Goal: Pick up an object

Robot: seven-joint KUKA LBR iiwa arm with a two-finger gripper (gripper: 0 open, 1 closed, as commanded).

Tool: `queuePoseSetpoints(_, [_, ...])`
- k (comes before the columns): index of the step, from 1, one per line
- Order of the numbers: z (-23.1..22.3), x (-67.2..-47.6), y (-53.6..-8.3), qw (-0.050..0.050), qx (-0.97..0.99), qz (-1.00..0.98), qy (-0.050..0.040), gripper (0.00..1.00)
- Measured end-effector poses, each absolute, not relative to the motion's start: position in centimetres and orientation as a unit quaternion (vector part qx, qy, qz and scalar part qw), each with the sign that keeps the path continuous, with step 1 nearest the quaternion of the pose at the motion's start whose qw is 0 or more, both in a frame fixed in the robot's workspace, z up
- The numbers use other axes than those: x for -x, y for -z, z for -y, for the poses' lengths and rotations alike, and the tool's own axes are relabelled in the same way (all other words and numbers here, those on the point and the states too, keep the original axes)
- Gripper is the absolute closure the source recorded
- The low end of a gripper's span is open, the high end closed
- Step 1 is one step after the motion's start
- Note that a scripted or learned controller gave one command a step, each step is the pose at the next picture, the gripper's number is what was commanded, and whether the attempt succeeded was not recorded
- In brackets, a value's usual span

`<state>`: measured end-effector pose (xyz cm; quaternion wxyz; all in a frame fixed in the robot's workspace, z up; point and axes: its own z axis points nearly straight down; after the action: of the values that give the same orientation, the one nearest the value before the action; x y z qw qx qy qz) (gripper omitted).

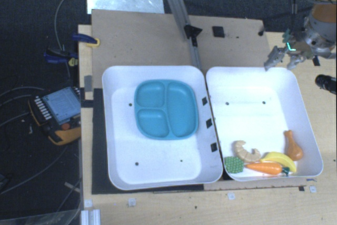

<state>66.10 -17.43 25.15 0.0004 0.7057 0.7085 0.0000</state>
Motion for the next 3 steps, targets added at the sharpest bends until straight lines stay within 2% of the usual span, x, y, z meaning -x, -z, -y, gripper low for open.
queuePoseSetpoints(1, [17.4,-66.1,-25.2,0.001,-0.706,-0.709,-0.0004,0.0])
queuePoseSetpoints(2, [16.6,-66.7,-20.3,0.0,-0.705,-0.71,0.0004,0.0])
queuePoseSetpoints(3, [16.2,-66.3,-14.1,-0.001,-0.705,-0.709,0.0011,0.0])
